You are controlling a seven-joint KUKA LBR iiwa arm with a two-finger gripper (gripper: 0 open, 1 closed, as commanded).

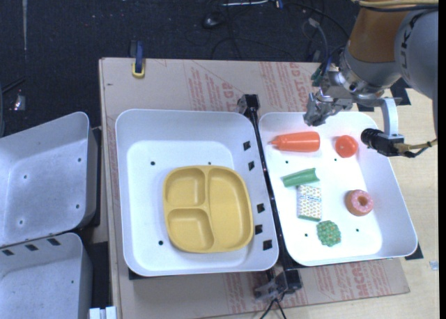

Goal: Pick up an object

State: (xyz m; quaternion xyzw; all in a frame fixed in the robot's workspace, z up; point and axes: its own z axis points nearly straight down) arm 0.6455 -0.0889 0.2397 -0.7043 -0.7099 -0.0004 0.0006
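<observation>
Cardboard-topped tabletop [181,81] carries two white bins. Right white bin [397,234] keeps the graspable items together: orange plastic carrot [298,142], red tomato [346,146], pink doughnut [359,202]. Gripper [319,114] hovers at the bin's upper rim beside the carrot; open or clenched, cannot tell.

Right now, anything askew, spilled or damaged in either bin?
Nothing stands out. Yellow tray sits flat in the left bin. Carrot, tomato, donut and broccoli lie apart in the right bin; gripper hovers at its far edge.
</observation>
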